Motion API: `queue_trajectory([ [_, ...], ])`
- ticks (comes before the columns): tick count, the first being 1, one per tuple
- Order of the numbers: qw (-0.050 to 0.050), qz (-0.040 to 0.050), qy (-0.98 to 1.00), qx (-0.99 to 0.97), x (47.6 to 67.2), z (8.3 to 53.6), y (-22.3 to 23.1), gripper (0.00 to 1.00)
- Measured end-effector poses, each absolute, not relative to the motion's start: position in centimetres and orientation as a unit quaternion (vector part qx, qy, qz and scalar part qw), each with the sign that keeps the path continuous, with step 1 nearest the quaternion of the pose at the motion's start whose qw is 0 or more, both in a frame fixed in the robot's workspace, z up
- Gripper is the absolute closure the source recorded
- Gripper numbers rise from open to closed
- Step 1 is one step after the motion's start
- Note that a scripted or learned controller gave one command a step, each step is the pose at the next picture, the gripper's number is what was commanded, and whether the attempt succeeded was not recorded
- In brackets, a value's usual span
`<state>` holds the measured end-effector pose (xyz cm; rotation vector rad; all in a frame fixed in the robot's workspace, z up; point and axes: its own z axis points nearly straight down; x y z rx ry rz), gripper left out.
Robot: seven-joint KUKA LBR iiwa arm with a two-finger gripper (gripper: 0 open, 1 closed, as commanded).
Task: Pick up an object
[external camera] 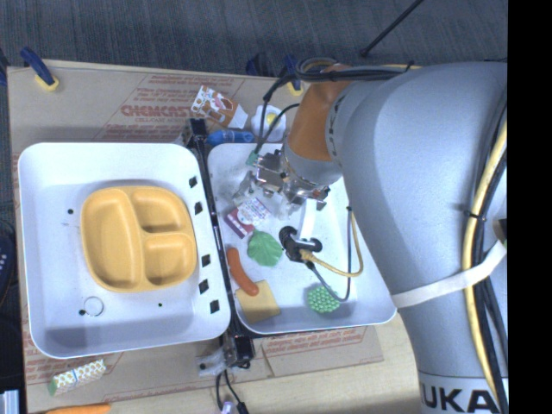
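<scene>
So the gripper (259, 182) hung low over the right bin (366, 304), above the green leaf (265, 247); its grip couldn't be told.

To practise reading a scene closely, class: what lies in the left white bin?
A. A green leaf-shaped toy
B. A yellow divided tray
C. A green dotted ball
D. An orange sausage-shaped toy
B. The yellow divided tray sits in the left white bin, while the small toys lie in the right white bin, under the arm.
</scene>
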<state>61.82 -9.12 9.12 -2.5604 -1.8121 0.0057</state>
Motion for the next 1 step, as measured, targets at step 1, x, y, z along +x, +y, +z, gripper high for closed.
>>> queue_trajectory([
  [1,0.004,0.0024,-0.58,-0.815,61.84,10.14,-9.08,1.0],
])
